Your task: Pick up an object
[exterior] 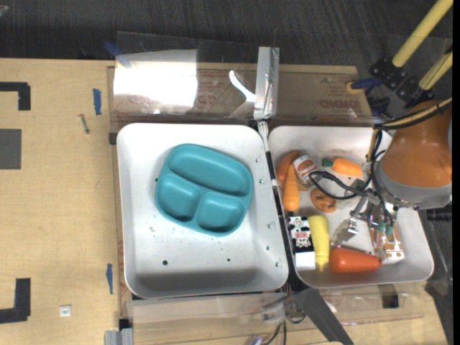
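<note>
The right bin holds several toy foods. A long orange carrot lies along its left wall, with a small white and red can beside it. Farther back is a small orange piece, and a round orange piece lies near the middle. A yellow piece stands by a black and white box. A red-orange pepper-like piece rests at the front. My gripper is low inside this bin, right of the yellow piece and just above the red-orange one. Cables hide its tip.
The left bin carries a teal divided plate. The arm's orange band hangs over the right bin's far right side. A clear plastic sheet and a metal bracket stand behind the bins. Yellow poles cross the top right.
</note>
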`<state>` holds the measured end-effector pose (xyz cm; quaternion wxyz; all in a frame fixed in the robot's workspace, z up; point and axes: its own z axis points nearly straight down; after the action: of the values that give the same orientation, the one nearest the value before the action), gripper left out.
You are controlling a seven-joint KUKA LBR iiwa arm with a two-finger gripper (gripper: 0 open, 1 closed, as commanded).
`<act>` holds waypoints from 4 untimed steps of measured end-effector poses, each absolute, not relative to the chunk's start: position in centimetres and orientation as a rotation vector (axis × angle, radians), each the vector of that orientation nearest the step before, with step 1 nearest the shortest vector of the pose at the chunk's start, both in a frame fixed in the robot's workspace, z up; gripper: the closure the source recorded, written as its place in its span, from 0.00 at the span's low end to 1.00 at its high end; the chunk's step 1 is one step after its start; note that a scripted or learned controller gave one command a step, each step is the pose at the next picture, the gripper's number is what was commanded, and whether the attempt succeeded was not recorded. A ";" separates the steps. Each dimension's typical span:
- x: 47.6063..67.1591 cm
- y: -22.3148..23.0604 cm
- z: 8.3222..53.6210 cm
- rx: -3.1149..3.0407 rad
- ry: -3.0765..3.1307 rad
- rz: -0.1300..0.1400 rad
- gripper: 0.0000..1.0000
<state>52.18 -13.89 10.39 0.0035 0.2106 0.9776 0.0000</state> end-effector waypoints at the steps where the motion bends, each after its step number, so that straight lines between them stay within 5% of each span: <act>1: 60.8 -9.5 9.0 0.865 3.002 -0.002 0.00; 2: 57.4 -10.4 8.9 0.949 2.983 0.003 0.00; 3: 57.7 -10.3 10.3 0.941 2.975 0.005 1.00; 4: 56.7 -5.6 18.9 1.024 2.957 0.007 1.00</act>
<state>56.66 -5.64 18.92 0.0059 0.3273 0.9449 0.0022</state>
